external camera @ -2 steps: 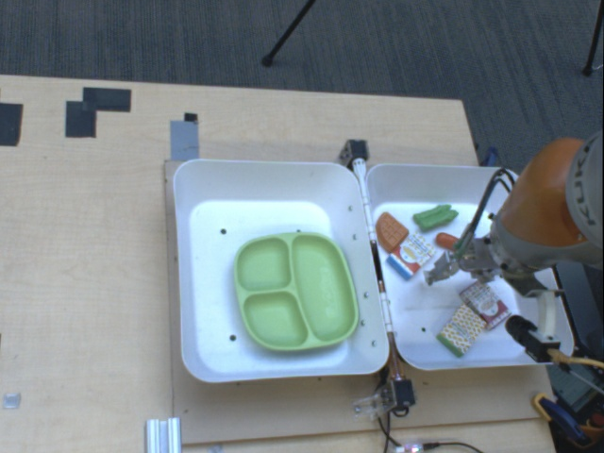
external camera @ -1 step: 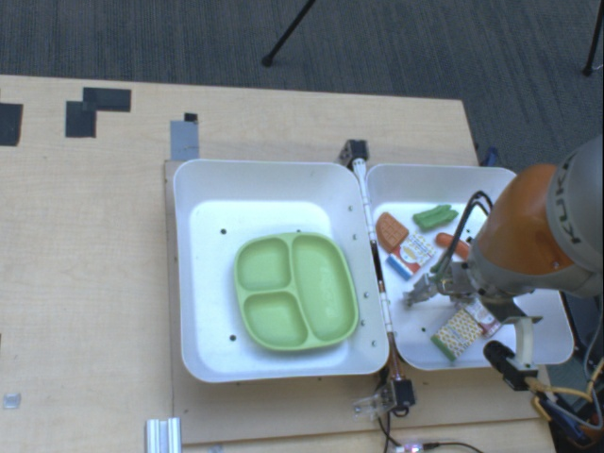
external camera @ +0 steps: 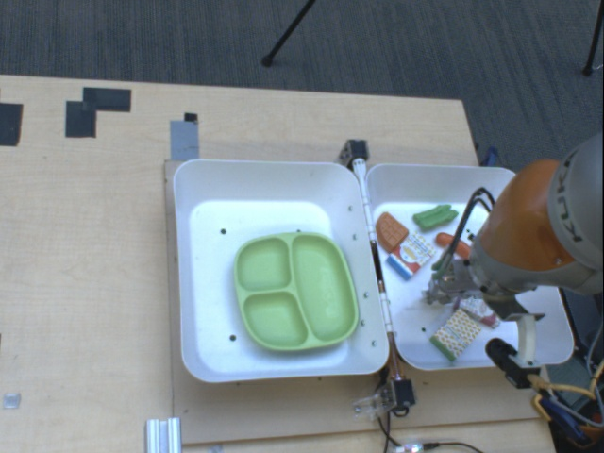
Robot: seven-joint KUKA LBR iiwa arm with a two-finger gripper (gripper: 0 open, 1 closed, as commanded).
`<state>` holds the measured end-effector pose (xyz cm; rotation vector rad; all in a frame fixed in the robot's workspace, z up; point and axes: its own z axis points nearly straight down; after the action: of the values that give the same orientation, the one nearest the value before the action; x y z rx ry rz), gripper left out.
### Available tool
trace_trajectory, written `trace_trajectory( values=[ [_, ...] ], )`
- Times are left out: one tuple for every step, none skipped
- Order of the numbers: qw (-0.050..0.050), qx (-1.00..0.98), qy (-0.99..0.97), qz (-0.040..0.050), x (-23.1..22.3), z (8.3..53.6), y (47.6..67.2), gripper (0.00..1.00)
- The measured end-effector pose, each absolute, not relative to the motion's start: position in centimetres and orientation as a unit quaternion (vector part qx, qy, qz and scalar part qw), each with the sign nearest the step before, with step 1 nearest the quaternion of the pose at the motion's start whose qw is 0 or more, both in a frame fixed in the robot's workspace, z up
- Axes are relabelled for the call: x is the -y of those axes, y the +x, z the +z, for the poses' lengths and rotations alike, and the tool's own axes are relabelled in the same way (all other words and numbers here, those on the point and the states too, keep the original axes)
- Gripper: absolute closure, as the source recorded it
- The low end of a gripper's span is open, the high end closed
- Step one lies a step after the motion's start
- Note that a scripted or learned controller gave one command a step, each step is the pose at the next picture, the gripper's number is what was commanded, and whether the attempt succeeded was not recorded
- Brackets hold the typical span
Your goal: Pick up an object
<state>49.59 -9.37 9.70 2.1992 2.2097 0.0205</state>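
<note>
- Wooden bench (external camera: 85, 253) fills my feed's left; dark tape squares sit on it, well left of the left bin.
- Left bin (external camera: 203, 253), white: I see a green divided plate (external camera: 295, 291) lying flat at its middle, three compartments, nothing in them.
- Right bin (external camera: 401, 333) touches the left bin along the shared rim, my landmark for the rest.
- Just right of that rim: an orange-red packet (external camera: 391, 227), with a white and blue carton (external camera: 411, 253) below it.
- Further right from the rim, toward the far wall: a green pod-shaped item (external camera: 434, 217).
- Toward the near wall: a green-edged speckled packet (external camera: 456, 332), lying flat.
- Gripper (external camera: 444, 286) hangs over the bin's middle, just above the speckled packet and right of the carton. I cannot tell how the fingers stand; they blur into clutter.
- Arm's orange band (external camera: 524, 220) covers the bin's right part.
</note>
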Motion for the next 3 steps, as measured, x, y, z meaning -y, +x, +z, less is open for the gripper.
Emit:
trace_trajectory(
  values=[
    [0.012,-0.709,0.705,0.0064,9.37,9.69,49.57,0.00],
    [0.011,-0.710,0.705,0.0064,9.29,10.45,49.68,1.00],
    [0.011,-0.710,0.704,0.0063,9.29,10.44,49.67,0.00]
  ],
)
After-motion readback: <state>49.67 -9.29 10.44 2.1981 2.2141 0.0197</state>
